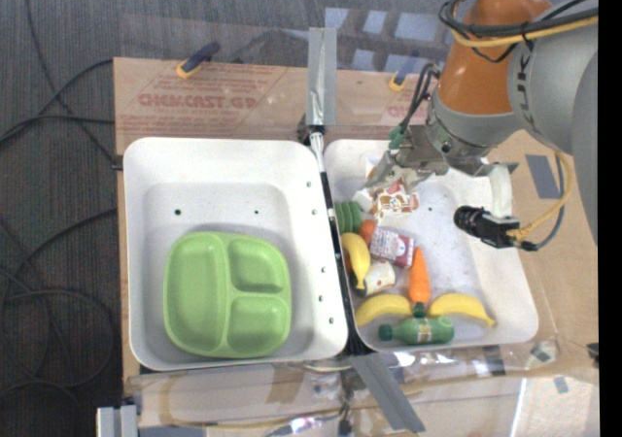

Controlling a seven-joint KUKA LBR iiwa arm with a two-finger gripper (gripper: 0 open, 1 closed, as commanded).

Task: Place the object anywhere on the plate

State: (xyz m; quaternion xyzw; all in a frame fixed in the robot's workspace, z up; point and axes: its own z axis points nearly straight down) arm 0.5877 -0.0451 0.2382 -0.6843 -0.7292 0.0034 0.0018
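Note:
A green plate (228, 293) with three compartments lies in the left bin (155, 173). The right bin (505, 314) holds a pile of toy food: three bananas (355, 258) (382, 308) (463, 306), a carrot (419, 278), a green bottle (418, 330), a red-and-white packet (391, 246), a small carton (394, 200) and a green item (347, 217). My gripper (397, 173) hangs low over the far left part of the right bin, right above the carton. The wrist hides how its fingers stand.
A metal divider rail (319, 85) runs between the two bins at the back. A black cable fitting (481, 222) hangs over the right bin's right side. Cardboard (204, 95) lies behind the bins.

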